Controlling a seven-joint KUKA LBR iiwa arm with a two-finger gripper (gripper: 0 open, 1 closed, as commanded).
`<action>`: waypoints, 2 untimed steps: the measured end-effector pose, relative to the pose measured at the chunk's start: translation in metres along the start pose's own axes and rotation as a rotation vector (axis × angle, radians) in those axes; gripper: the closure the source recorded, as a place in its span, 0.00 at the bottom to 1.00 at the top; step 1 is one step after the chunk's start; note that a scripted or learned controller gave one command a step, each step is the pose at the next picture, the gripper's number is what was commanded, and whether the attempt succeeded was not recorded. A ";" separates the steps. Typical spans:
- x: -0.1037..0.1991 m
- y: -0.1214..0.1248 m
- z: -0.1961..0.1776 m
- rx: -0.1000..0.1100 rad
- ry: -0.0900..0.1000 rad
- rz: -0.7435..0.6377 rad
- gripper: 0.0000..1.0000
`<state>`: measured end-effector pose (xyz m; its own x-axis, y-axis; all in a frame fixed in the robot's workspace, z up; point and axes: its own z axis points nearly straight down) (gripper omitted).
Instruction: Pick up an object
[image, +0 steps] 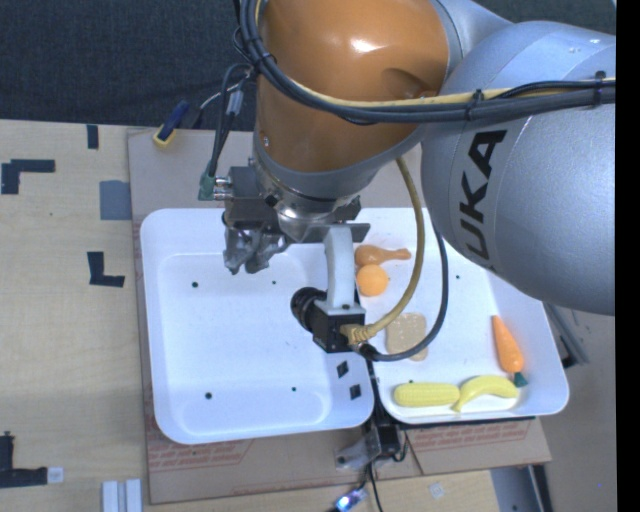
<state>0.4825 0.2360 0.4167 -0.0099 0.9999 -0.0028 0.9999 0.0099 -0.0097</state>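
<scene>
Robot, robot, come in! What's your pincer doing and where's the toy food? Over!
Pincer low over the left bin, nothing seen in it. Carrot, corn, banana lying in the right bin. Arm covers part of that bin.

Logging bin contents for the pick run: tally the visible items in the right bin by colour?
Orange: 3 (carrot, ball, long piece above it)
Yellow: 2 (corn cob, banana)
Tan: 1 (flat piece, partly behind the cable)
Total: 6
</scene>
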 end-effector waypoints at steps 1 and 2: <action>0.000 0.000 0.000 0.001 0.000 0.000 0.00; 0.001 0.000 -0.009 0.002 -0.001 -0.002 1.00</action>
